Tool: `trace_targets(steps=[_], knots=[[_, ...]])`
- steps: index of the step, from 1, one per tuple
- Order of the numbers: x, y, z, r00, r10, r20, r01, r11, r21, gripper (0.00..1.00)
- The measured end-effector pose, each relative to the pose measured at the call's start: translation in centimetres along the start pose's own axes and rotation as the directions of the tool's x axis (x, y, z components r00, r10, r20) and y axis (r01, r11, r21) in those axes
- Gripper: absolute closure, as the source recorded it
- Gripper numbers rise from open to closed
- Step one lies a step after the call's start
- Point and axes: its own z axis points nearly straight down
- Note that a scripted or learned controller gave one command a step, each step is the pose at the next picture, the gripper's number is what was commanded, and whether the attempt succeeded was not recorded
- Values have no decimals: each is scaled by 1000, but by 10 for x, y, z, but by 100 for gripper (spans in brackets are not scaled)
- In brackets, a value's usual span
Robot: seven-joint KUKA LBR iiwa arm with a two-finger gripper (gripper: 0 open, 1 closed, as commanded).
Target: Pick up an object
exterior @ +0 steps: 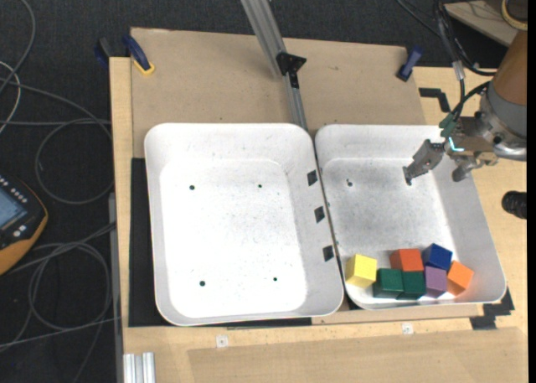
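Observation:
Several small coloured blocks cluster at the near edge of the right bin point(368, 205): a yellow block point(363, 269), a green block point(399, 282), a red-orange block point(409, 260), a blue block point(438, 255), a purple block point(436, 278) and an orange block point(460, 275). My gripper point(438, 168) hangs over the far right part of that bin, well above and behind the blocks. Its two fingers point(418, 163) are spread apart with nothing between them.
The left bin point(226, 222) lies beside the right one. A slanted metal rail point(268, 29) runs down from the top to the gap between the bins. Blue clamps point(138, 54) hold the board's far corners. Cables lie on the floor at left.

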Motion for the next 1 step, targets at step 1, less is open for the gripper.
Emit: trace_targets(steps=[1], knots=[[0, 1, -2, 1000, 0, 1, 0, 1000, -6, 0]])
